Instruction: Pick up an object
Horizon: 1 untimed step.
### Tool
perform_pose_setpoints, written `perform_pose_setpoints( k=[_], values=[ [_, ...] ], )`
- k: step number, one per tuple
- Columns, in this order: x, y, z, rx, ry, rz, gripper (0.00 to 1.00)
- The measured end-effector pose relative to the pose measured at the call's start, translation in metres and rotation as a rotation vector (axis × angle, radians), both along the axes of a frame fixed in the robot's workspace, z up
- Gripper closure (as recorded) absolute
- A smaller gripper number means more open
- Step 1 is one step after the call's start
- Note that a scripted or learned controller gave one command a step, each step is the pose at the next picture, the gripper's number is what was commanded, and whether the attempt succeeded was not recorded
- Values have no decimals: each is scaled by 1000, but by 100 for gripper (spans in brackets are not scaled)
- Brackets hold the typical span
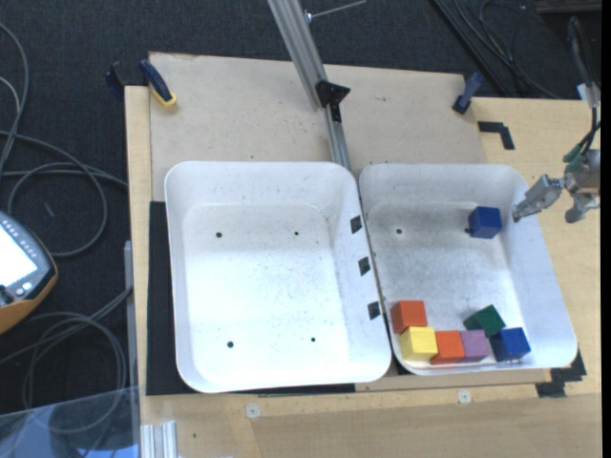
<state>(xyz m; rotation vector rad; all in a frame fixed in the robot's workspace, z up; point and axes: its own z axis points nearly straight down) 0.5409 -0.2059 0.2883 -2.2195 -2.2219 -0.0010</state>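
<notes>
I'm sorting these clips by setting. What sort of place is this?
Most likely a robotics lab bench. Two shallow white bins sit side by side on a board held by clamps, small coloured blocks lie in the right bin, and loose cables run over dark carpet.

We are looking at a lab or workshop where robots get tested. We see a wooden bench (286, 113) held down with blue clamps (158, 82), two white bins (191, 189) sitting side by side, and a metal pole (301, 41). We also see black cables (43, 160) lying on the dark carpet (67, 27).
</notes>
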Motion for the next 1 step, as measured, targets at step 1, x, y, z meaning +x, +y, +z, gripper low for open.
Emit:
perform_pose_setpoints(
  k=[1],
  values=[
    [18, -10, -78, 2, 7, -1, 0]
  ],
)
